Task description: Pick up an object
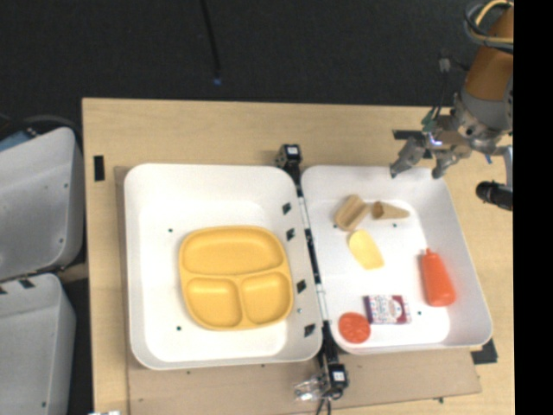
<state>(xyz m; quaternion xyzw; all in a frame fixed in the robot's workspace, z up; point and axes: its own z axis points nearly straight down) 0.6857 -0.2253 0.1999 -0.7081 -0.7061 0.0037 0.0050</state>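
The pincer (421, 163) is hovering spread wide and empty over the right white bin's (462, 314) far rim. Six objects are lying there: two tan blocks (350, 212), one pale yellow piece (365, 250), one orange-red bottle (437, 277), one red disc (353, 327), one printed packet (385, 309). Descending here, it is likely striking the rim.

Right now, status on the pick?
Gripper open, above right bin's far edge, holding nothing. Nearest objects: tan blocks, yellow piece. Nothing between.
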